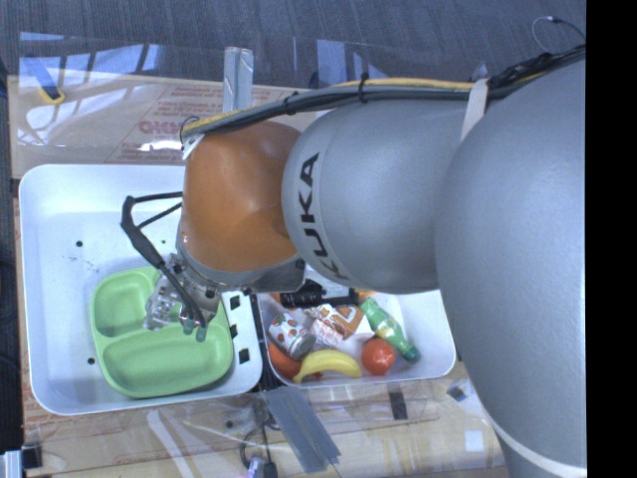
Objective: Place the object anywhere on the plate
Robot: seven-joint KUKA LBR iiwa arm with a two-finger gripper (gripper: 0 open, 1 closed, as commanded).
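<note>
A light green divided plate (pixel 149 352) lies in the front part of the left white bin (pixel 60 227). My gripper (pixel 179 312) hangs over the plate's upper right area, just above its surface. The big grey and orange arm covers much of the bench behind it. Something small and pale is visible at the fingers, but I cannot make out what it is or whether it is held.
The right bin (pixel 433 342) holds a banana (pixel 328 366), a tomato (pixel 378 357), a green bottle (pixel 388 329), a strawberry-printed packet (pixel 294 335) and other food items. The arm covers most of that bin. The left bin's back and left parts show bare white floor.
</note>
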